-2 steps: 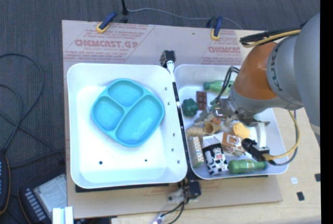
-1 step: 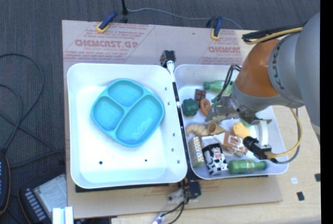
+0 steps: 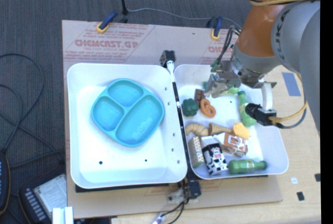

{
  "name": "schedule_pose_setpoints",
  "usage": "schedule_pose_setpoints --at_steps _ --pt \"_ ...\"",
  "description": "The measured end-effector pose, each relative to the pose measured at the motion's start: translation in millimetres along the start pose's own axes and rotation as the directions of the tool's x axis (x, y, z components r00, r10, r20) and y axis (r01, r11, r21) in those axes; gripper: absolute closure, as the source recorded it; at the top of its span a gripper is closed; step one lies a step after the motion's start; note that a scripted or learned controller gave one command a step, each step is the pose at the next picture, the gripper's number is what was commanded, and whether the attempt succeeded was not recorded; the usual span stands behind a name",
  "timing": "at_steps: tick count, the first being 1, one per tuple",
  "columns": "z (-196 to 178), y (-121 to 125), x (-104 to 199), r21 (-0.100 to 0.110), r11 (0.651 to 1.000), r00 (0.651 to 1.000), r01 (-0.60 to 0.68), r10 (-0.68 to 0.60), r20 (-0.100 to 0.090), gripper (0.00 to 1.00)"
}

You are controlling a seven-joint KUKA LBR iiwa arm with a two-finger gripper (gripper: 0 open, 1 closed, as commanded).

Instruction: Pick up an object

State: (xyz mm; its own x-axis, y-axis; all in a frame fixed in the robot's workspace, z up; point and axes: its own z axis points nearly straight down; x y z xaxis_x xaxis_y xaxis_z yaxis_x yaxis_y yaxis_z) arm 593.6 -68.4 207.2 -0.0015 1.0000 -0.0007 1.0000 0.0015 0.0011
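My gripper (image 3: 220,87) hangs over the back part of the right bin (image 3: 276,139), open, with nothing between its fingers. Just below and left of it lie a small brown piece (image 3: 199,95), an orange pretzel (image 3: 208,108) and a dark green toy (image 3: 189,107). Further forward are a tan croissant (image 3: 205,128), a yellow piece (image 3: 241,131), an orange-and-white box (image 3: 235,144), a black-and-white cow (image 3: 214,159), a waffle-like block (image 3: 195,150) and a green bottle (image 3: 247,166). A green toy (image 3: 243,109) lies right of the gripper.
The left bin (image 3: 83,155) holds a blue divided plate (image 3: 128,112). A black-and-white clip (image 3: 168,57) sits at the back of the ridge between the bins. A black cable with a yellow lead (image 3: 276,120) hangs from the arm over the right bin's right side.
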Motion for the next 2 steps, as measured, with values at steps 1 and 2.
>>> schedule_pose_setpoints --at_steps 1,2 --pt "-8.2 -25.2 71.8 0.002 1.0 1.0 0.0 0.0 -0.001 1.0" --pt "-37.2 9.3 69.3 0.0 1.0 1.0 0.0 0.0 0.0 1.0"
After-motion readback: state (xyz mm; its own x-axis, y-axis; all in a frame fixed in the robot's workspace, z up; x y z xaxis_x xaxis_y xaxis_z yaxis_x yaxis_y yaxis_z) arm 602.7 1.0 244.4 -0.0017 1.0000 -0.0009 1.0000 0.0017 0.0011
